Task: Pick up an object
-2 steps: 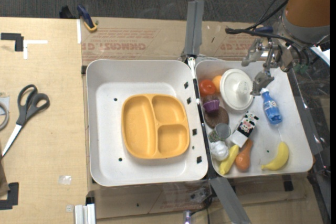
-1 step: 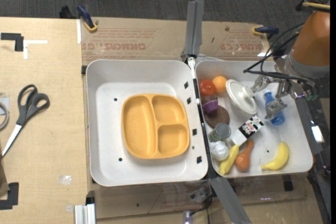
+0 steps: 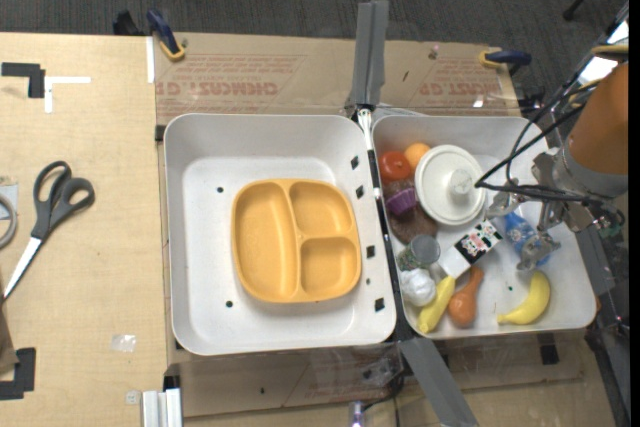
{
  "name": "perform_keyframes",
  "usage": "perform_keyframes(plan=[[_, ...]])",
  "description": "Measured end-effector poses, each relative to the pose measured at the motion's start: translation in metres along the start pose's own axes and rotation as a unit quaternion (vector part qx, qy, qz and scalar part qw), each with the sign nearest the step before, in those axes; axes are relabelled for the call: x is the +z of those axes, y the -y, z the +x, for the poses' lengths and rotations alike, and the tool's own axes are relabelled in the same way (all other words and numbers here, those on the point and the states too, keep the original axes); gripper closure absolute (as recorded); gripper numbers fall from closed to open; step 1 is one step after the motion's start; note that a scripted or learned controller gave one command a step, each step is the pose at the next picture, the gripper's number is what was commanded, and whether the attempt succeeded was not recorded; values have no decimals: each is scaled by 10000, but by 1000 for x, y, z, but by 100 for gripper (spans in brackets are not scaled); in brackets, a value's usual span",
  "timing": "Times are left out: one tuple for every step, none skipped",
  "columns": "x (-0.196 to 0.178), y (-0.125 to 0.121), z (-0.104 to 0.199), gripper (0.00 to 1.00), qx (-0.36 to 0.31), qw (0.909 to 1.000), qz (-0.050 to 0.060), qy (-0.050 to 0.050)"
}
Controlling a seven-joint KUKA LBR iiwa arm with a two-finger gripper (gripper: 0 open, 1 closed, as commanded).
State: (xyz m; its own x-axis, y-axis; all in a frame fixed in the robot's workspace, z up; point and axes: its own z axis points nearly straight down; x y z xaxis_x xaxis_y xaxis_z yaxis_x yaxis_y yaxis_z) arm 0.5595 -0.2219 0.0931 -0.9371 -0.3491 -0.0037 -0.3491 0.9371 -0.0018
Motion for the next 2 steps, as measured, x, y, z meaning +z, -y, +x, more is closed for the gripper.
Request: perform_keyframes(plan=[[1,-49,-29,0,-705,9975,-10,-2],[1,-52,-113,0,-1017,9947,-47,-106]])
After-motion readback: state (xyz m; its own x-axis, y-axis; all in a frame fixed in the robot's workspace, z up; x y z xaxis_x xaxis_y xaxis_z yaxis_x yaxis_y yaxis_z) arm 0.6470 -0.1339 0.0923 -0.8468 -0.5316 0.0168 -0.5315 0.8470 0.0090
